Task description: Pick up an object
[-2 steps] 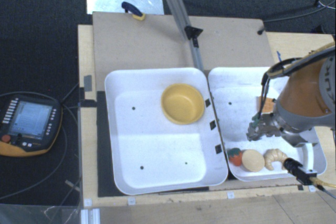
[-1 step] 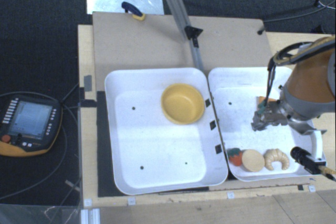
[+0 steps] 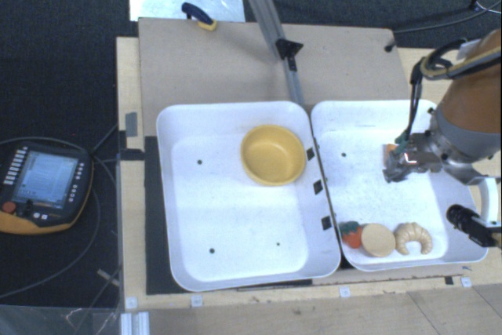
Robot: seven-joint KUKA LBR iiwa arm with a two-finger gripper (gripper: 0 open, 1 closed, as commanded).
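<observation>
Teach pendant (image 3: 43,186) on dark floor, far left, well clear of bench. Left bin (image 3: 188,247): yellow bowl (image 3: 272,154) near upper right corner, close to shared rim; rest of floor open white. Right bin (image 3: 357,129): orange-red piece (image 3: 351,233), round tan biscuit (image 3: 377,240), croissant (image 3: 413,238) in row along near edge, biscuit touching red piece. Gripper (image 3: 398,164) over middle-right of right bin, above that row, apart from it. Claw opening: cannot tell; nothing seen held. Upper half of right bin open.
</observation>
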